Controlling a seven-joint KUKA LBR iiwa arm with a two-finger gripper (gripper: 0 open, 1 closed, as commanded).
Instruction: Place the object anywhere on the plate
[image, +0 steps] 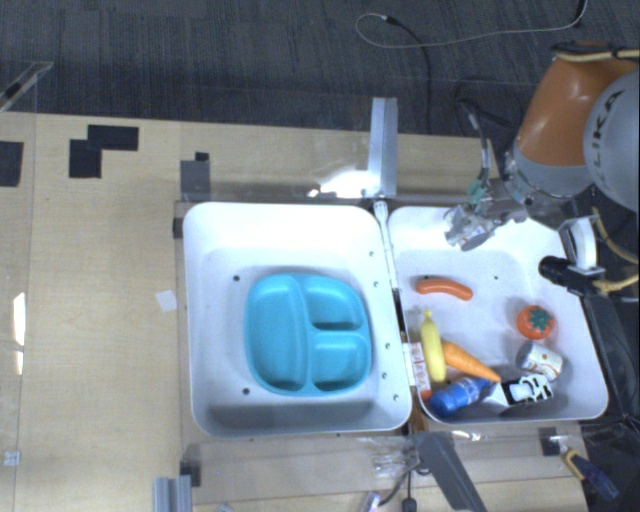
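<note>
A blue sectioned plate (305, 333) lies in the left bin (215, 240) while toy foods, among them an orange sausage (444, 289), crowd the right bin (590, 385), the gripper (472, 226) hovering beyond, grasp unclear.

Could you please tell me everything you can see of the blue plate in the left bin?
The plate is light blue and looks like smooth plastic, a rounded rectangle with a raised rim. Ridges divide it into three compartments: one large along its left side and two smaller ones stacked on its right. It lies flat, right side up, near the middle of the left bin, resting on the bin's white floor. Nothing lies on it, and the gripper is over the right bin, well away.
</note>
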